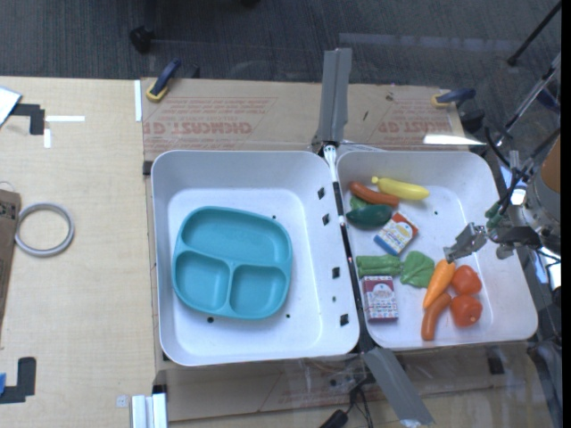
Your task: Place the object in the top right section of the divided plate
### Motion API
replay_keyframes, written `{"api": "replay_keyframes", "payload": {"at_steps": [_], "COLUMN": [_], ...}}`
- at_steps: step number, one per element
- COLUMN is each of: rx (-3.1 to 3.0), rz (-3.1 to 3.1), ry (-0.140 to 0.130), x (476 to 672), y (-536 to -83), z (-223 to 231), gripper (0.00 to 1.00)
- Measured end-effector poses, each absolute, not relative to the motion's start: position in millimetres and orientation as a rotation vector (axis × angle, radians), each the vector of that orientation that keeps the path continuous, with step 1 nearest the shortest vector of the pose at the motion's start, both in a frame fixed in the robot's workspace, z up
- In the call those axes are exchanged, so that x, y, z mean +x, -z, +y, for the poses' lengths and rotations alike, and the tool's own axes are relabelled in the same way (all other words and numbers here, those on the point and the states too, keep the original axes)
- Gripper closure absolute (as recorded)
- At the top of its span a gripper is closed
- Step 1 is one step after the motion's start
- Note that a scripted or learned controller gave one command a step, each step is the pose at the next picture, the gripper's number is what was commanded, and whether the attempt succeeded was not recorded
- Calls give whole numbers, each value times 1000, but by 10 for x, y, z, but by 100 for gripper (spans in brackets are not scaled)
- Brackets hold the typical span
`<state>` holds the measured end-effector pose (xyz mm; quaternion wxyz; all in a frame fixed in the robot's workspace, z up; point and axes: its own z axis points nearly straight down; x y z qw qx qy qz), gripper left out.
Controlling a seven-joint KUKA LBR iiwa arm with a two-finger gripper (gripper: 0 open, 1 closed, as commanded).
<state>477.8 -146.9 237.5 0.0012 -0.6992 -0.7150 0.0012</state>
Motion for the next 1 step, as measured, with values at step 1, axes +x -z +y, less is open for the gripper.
{"api": "replay_keyframes", "payload": {"at_steps": [1], "rx": [-2383], "rz": [-2044], "ry": [-4], "x": [4786], "y": [-1664], "z": [-1544], "gripper": [0]}}
